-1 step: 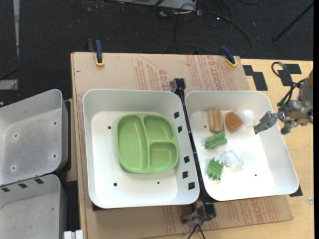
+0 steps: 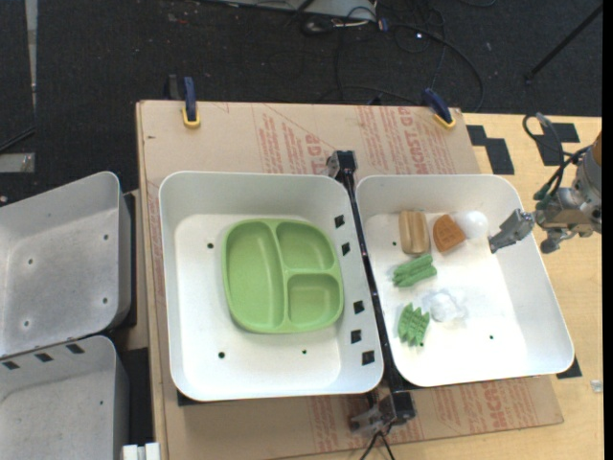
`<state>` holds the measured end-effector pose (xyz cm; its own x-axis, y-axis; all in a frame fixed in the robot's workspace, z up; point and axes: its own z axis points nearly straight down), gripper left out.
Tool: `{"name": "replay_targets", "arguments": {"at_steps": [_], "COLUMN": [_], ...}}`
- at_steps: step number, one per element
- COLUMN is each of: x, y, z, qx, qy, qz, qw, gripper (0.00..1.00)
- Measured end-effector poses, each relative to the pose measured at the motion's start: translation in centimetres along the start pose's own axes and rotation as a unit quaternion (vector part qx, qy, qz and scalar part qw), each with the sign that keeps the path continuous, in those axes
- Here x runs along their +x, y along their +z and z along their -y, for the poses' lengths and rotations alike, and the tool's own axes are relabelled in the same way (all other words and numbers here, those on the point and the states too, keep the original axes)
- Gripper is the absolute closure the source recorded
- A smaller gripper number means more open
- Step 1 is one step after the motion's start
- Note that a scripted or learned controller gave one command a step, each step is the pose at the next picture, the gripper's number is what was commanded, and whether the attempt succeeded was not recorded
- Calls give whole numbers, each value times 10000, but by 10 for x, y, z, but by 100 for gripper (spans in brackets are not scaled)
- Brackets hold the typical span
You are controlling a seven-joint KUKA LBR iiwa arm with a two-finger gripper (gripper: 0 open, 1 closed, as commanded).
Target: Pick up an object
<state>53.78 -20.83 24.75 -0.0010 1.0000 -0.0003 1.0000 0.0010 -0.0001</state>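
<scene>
On the table [image 2: 249, 132], 2 shallow white bins sit side by side upon a brown cardboard sheet [image 2: 287, 142], which is clamped at its far edge by 2 clips [image 2: 190, 103]. Left bin [image 2: 182, 286]: holds 1 light-green divided tray [image 2: 283, 275] with 3 compartments, lying flat near the bin's centre. Right bin [image 2: 536, 333]: holds the small objects. Along its far side lie a tan wooden block [image 2: 414, 231], an orange-brown piece [image 2: 448, 233] just beside it, and a white rounded object [image 2: 473, 223] touching the orange piece on its right. Nearer the camera lie 2 green leafy toy pieces, the upper green piece [image 2: 414, 272] close to the divider and the lower green piece [image 2: 414, 324] below it, with a clear crumpled plastic item [image 2: 444, 307] between and to their right. My gripper [image 2: 532, 228] hangs at the right bin's far right edge, over the rim, apart from every object; nothing lies between its 2 fingers, which stand spread, 1 dark finger [image 2: 509, 230] reaching over the bin toward the white rounded object without touching it. My arm enters from the right. Beyond the table, cables [image 2: 421, 36] trail across the dark floor, and 2 further white trays [image 2: 57, 257] lie at left.
</scene>
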Motion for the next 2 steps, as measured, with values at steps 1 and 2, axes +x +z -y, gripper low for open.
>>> {"name": "replay_targets", "arguments": {"at_steps": [1,2], "x": [1,5], "y": [64,108], "z": [-1,4], "qx": [21,16], "qy": [11,10], "qz": [-8,-7], "qw": [10000,10000], "gripper": [0,0]}}
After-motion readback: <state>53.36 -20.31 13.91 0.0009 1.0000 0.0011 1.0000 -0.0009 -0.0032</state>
